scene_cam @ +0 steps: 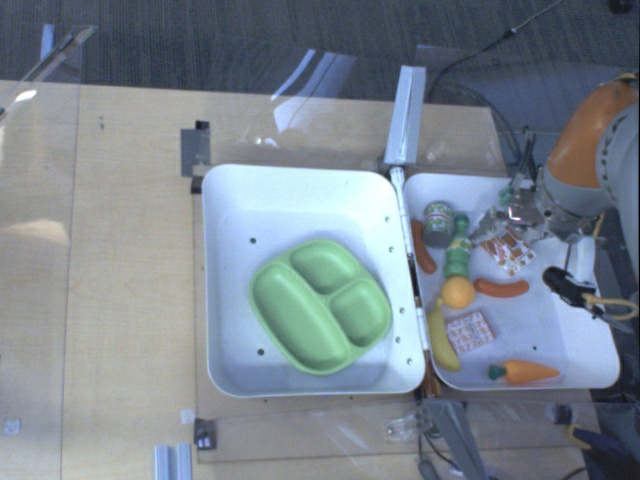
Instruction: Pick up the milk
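Camera view: jaws (512,218) (opening: cannot tell) hover just above the milk (508,252).

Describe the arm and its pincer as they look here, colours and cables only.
The arm is grey with a rounded orange band above the wrist. The pincer at its end is a cluster of dark and shiny metal parts. Thin dark cables run near the wrist, and pale loops hang beside it.

A green divided plate (320,305) lay in the left bin (230,208); the gripper (515,213) hung over the cluttered right bin (590,358).
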